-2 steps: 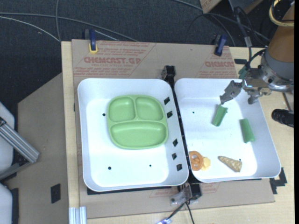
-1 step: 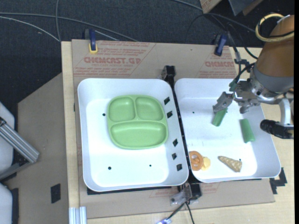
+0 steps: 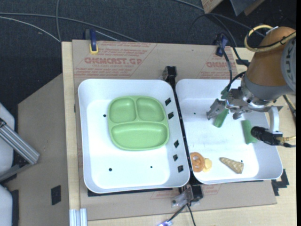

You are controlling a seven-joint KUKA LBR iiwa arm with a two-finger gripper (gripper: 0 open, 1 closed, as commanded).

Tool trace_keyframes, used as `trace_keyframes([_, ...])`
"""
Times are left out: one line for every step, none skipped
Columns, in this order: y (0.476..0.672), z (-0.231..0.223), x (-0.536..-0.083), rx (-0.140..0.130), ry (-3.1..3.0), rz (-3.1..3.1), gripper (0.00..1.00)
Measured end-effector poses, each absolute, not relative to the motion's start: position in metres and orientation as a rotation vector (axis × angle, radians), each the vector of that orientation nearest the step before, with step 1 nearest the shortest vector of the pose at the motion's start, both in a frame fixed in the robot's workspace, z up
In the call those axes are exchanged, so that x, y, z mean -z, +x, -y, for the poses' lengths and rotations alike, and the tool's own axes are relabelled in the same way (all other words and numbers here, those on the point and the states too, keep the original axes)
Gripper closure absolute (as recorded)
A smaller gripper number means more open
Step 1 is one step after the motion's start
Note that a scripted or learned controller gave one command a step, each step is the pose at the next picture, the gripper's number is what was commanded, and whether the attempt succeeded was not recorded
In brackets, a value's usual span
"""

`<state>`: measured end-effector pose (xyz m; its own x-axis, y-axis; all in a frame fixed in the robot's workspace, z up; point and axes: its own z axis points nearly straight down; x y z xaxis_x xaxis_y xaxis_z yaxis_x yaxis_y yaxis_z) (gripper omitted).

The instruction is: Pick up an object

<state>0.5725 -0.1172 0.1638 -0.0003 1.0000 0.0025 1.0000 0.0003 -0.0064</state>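
Dark carpet with loose cables surrounds a plywood bench (image 3: 141,53) that carries two shallow white bins side by side, their inner walls touching along a line of black clips.

Left bin (image 3: 91,126): one pale green divided plate (image 3: 138,123), three compartments, lying flat toward the bin's far half, nearer the inner wall than the outer one.

Right bin (image 3: 268,166): four items.
- Green cylinder (image 3: 219,118), tilted, in the far half of the bin, slightly toward the inner wall.
- Second green piece (image 3: 247,131), elongated, just right of the first, toward the outer wall; partly covered by a black fitting with a cable.
- Pretzel-like orange-brown item (image 3: 199,162) at the near edge, close to the inner corner.
- Tan wedge (image 3: 233,165), resembling a cone or slice, also along the near edge, right of the pretzel and apart from it.

Arm reaches in from the right, orange band over the far outer corner of the right bin. Gripper (image 3: 219,113) sits low over the far half of that bin, directly at the green cylinder. Whether it is open or closed cannot be told from this angle; contact with the cylinder likewise unclear.
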Motion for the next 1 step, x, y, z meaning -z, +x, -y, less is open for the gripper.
trace_keyframes([0.5735, 0.1085, -0.1042, -0.004, -2.217, 2.217, 0.0])
